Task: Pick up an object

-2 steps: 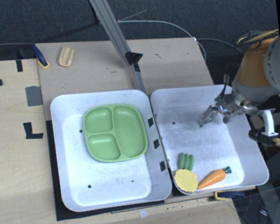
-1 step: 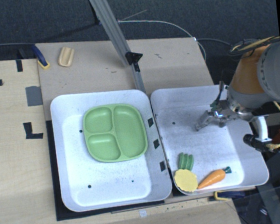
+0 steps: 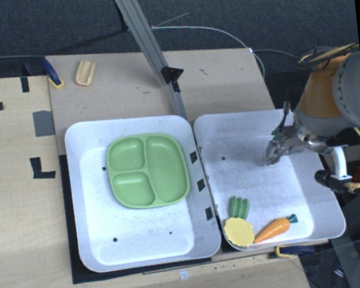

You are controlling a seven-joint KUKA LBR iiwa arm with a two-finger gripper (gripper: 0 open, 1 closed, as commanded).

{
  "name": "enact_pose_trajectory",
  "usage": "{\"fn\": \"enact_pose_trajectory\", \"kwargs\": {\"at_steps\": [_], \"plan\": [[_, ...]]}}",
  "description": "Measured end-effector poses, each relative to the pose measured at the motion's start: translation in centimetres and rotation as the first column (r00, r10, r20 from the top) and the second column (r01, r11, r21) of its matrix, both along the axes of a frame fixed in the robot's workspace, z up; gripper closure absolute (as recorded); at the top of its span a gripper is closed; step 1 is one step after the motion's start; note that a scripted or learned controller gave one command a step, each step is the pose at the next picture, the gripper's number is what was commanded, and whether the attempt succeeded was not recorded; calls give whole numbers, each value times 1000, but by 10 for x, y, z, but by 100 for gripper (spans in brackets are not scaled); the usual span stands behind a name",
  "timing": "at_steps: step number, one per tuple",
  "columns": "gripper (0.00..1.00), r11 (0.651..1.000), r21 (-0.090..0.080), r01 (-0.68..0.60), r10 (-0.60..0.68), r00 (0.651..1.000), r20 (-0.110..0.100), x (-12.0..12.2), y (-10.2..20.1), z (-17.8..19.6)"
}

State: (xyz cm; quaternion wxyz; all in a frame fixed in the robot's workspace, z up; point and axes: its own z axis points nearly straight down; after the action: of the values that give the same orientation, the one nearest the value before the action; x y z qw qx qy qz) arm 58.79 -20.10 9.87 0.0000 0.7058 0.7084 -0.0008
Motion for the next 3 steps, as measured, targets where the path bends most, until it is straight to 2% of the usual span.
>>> {"fn": "enact_pose_trajectory", "kwargs": {"at_steps": [1, 2, 3], "plan": [[100, 1000, 1, 2, -2, 1000, 4, 3, -1, 42], [100, 1000, -1, 2, -2, 1000, 7, 3, -3, 106], [100, 1000, 0, 2, -2, 1000, 5, 5, -3, 144]]}}
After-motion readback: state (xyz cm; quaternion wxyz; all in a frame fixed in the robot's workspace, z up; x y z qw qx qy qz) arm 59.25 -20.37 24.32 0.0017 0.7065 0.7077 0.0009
